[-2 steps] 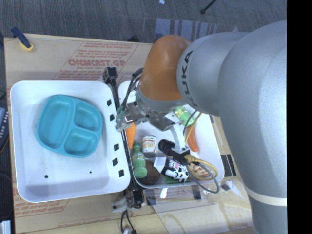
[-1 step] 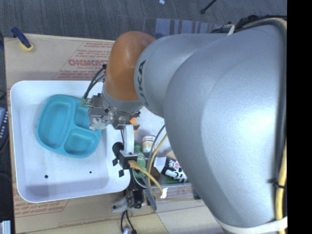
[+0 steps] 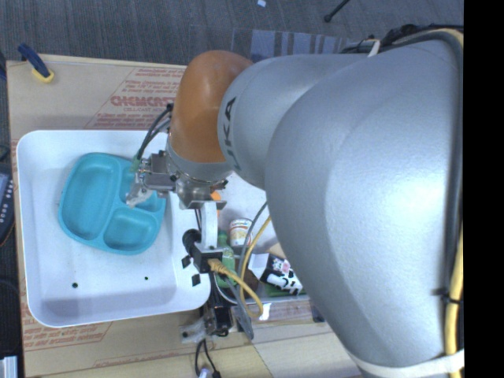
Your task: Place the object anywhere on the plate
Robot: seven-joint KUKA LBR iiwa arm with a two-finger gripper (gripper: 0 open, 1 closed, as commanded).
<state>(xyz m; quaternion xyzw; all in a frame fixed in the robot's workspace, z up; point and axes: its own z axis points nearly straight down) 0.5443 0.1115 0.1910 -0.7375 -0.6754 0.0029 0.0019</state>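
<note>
From above I see the grey arm (image 3: 346, 195) covering most of the right side, its orange band (image 3: 201, 105) above the wrist. The gripper (image 3: 146, 191) sits over the right edge of a blue divided plate (image 3: 98, 207), which lies in the upper half of the left white bin (image 3: 47, 290). Whether anything is between its fingers I cannot tell. Just past that bin's right wall I make out a small jar (image 3: 239, 231) and a black-and-white object (image 3: 279, 276), partly hidden under the arm.

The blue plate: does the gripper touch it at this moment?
Cannot tell. In the camera view the gripper overlaps the right edge of the blue plate, but from above neither contact nor a gap between them is plain.
</note>
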